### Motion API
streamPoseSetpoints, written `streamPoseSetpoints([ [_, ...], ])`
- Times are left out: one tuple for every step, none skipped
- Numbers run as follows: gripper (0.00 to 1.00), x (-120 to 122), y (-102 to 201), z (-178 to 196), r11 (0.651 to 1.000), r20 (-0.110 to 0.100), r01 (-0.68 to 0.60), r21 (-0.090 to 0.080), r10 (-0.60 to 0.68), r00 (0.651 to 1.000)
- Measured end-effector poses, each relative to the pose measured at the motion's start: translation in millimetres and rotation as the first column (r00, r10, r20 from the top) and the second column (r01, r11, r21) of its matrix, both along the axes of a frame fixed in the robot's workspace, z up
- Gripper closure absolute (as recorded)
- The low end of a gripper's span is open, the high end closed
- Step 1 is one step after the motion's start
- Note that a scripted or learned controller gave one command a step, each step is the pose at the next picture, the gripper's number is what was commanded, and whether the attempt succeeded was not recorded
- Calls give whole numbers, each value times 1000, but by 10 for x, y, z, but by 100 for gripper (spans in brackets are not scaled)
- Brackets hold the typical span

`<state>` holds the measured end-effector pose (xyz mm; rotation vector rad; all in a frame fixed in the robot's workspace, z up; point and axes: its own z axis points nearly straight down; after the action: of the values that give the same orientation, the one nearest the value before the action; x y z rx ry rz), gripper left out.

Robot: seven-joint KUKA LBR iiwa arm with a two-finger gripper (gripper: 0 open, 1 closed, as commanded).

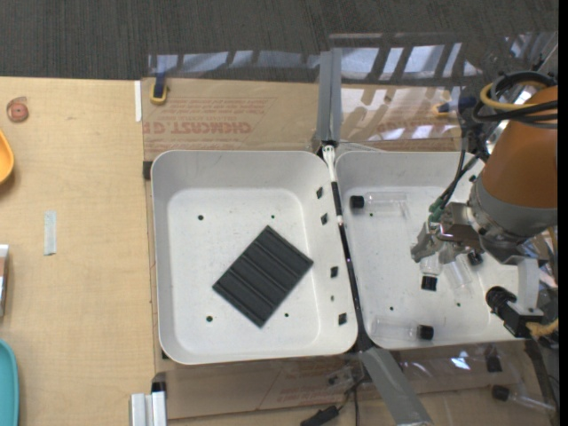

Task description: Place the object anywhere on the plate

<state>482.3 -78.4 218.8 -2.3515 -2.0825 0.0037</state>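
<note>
A dark grey ribbed rectangular plate (264,275) lies flat and turned at a slant in the middle of the left bin (177,238). My gripper (441,260) hangs low over the middle of the right bin (382,318), under the orange wrist band (524,167). Near that bin's back wall, left of and beyond the gripper, a faint clear object (389,205) seems to lie on the floor; its outline is hard to make out. I see nothing held in the gripper.
Small black studs (424,332) dot the right bin's floor and the divider between the bins. Brown cardboard (231,118) lies behind the bins. A wooden bench top (71,238) stretches to the left, with orange and teal items at its edge.
</note>
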Motion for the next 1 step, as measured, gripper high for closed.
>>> streamPoseSetpoints([
  [100, 746, 444, -290, 997, -2, -72, -1, 72, 997],
])
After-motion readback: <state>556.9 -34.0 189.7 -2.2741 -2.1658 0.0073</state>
